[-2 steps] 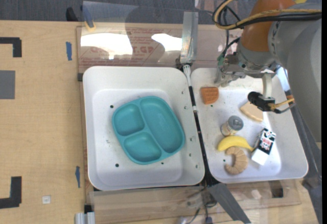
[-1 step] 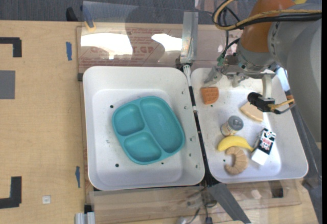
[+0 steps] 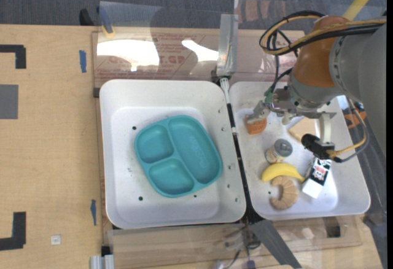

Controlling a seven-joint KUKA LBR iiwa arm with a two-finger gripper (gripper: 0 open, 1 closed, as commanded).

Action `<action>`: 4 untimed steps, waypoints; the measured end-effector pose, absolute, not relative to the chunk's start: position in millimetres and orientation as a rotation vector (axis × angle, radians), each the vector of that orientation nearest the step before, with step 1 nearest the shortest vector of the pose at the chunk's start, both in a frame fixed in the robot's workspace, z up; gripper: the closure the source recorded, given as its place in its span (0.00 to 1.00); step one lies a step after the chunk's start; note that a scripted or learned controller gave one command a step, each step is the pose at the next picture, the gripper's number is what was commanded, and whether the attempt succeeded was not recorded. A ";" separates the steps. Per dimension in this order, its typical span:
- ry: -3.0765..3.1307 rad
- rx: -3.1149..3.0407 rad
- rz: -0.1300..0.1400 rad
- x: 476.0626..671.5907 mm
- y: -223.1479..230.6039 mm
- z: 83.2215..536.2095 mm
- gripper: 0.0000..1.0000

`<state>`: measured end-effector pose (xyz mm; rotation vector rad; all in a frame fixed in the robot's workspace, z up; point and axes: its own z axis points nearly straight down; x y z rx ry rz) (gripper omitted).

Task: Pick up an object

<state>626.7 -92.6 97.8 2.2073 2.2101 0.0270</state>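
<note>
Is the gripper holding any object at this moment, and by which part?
It cannot be told: the gripper sits just above the small orange object in the right bin, but the grasp itself is too small to see.

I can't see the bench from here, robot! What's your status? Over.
Gripper low in the right bin, by the orange object. Nothing seen held. Banana and croissant nearby. Teal tray in left bin.

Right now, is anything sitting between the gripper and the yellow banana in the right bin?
Yes. The gripper sits over a small orange object at the back of the right bin; a round grey metal disc lies between there and the yellow banana.
</note>
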 end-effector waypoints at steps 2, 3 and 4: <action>2.206 2.205 0.030 577.5 -95.0 97.3 0.00; 2.206 2.205 0.030 548.6 -91.7 96.2 0.00; 2.207 2.202 0.038 550.6 -89.7 107.5 1.00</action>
